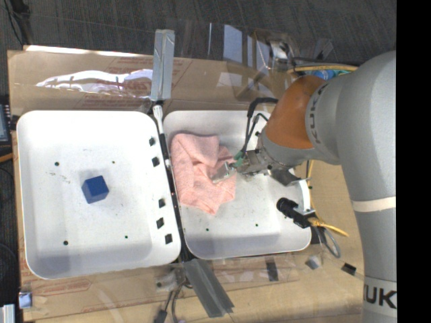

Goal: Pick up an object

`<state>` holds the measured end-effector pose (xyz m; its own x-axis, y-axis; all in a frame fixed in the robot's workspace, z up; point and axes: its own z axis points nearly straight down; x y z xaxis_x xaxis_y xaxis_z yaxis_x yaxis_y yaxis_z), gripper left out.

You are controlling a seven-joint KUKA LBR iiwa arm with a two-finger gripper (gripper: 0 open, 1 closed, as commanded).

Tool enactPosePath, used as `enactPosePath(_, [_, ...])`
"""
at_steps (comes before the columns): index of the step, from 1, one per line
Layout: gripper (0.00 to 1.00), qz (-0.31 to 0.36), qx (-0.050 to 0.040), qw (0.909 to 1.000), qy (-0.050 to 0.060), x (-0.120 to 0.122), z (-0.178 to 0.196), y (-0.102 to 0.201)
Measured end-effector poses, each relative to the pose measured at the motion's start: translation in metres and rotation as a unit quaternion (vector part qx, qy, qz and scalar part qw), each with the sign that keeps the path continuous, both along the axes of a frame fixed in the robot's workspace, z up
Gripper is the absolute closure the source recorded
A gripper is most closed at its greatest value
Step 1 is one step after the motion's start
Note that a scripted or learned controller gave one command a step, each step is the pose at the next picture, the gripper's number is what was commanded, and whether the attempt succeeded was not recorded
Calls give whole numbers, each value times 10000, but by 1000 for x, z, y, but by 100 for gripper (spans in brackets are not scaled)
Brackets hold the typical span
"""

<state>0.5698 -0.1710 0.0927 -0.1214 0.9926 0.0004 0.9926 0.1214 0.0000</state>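
A robot's gripper (225, 170) presses into the right edge of a crumpled pink cloth (199, 170) in the right bin (232, 244); its grip cannot be judged. The grasp appears underway; next comes a lift.

Setting. A brown cardboard-covered worktop (81, 66) carries two shallow white bins (40, 180) side by side. Glossy clear film (94, 83) near its far edge reflects bright light. Beyond lies dark grey carpeted floor (202, 5). Strips of grey tape (163, 62) mark the worktop's surface.
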Motion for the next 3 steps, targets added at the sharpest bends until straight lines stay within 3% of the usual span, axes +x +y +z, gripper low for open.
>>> enactPosePath(1, [0,789,-5,9969,-7,34,1,39])
enactPosePath(2, [0,-136,4,9999,22,-26,-1,32])
enactPosePath(3, [100,-116,6,9999,27,-26,9,32])
